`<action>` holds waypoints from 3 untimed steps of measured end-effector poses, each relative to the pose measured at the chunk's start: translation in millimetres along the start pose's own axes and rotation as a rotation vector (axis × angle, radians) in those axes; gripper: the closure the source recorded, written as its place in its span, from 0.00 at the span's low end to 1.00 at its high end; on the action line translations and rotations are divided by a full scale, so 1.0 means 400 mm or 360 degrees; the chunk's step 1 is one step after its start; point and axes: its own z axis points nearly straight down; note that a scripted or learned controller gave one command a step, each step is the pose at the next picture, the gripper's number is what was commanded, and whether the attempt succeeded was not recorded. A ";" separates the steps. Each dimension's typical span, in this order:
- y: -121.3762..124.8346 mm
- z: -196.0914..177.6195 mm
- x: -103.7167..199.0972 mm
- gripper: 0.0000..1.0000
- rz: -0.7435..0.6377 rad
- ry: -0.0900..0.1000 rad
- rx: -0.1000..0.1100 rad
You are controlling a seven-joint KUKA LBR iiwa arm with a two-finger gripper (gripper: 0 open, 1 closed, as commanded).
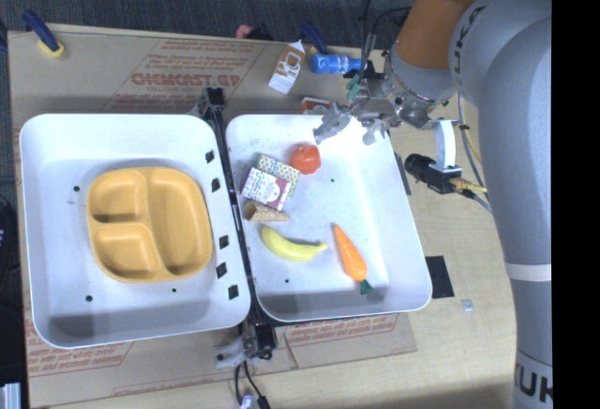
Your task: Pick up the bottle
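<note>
Over the far end of the right bin (412, 248) we see the jaws at the tip of the grey arm (506, 98). They stand wide open. Nothing sits between them, and we see them hold no thing. We cannot tell if their tips touch the white floor of the bin.

Just past the jaws, on the far side, a blue bottle (330, 64) lies on its side. It rests on the brown desk (178, 69), outside the bin, apart from the jaws. A small white carton (286, 68) lies near the bottle, further to the jaws' left in the view.

On the near side of the jaws, very close, sits a red tomato (304, 158). A little further that way lies a small box with many colors (271, 182). Further still we see a yellow banana (292, 245) and an orange carrot (350, 253), near the front wall of the bin.

Well apart from the jaws, in the left bin (37, 154), lies a yellow plate (150, 221) with three parts.
</note>
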 end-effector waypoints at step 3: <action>-0.291 0.164 -0.043 1.00 0.0468 0.0004 0.0004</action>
